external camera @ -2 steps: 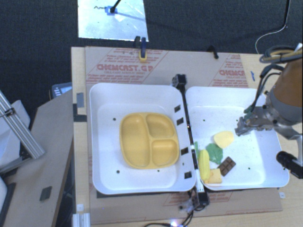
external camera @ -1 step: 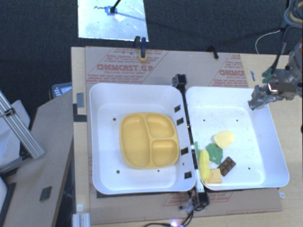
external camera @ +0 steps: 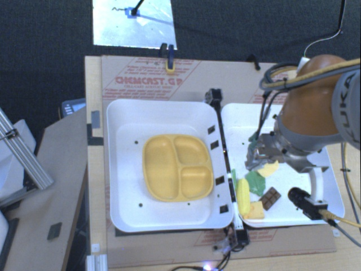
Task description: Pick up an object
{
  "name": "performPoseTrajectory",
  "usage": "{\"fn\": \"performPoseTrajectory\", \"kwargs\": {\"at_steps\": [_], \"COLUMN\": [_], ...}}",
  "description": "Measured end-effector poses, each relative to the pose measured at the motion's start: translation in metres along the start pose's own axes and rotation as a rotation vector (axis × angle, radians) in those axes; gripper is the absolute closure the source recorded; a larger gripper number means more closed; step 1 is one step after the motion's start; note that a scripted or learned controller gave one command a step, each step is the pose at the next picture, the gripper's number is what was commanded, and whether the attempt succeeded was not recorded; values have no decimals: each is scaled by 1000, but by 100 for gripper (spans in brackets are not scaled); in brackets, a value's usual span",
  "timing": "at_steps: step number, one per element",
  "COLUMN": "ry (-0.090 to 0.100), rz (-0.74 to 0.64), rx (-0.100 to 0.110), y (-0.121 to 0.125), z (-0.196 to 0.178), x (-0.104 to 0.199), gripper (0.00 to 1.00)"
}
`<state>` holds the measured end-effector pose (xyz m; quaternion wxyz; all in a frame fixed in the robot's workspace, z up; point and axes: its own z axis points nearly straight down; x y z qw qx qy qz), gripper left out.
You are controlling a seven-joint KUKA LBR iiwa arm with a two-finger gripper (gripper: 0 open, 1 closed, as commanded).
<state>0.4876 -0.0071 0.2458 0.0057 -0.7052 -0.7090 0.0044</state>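
Note:
My gripper (external camera: pixel 254 157) hangs low over the left part of the right bin (external camera: pixel 237 123), with the arm coming in from the right. Just below it lie a pale yellow piece (external camera: pixel 269 169) and a green piece (external camera: pixel 255 183). Along the bin's left wall, near the front, lies a yellow banana-shaped thing (external camera: pixel 243 195). A brown chocolate bar (external camera: pixel 271 198) and a pale yellow block (external camera: pixel 256 210) rest at the front. The gripper's body hides whatever is directly beneath it.
The left bin (external camera: pixel 130 123) holds a yellow divided plate (external camera: pixel 176 167) in its middle. A black divider with clips (external camera: pixel 221 151) runs between the two bins. The arm's bulk covers the right bin's right half.

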Motion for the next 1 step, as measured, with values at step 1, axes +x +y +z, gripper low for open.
{"fn": "performPoseTrajectory", "kwargs": {"at_steps": [1], "ry": [0], "rz": [-5], "rx": [-32], "y": [78], "z": [-109], "x": [41], "gripper": [100]}}
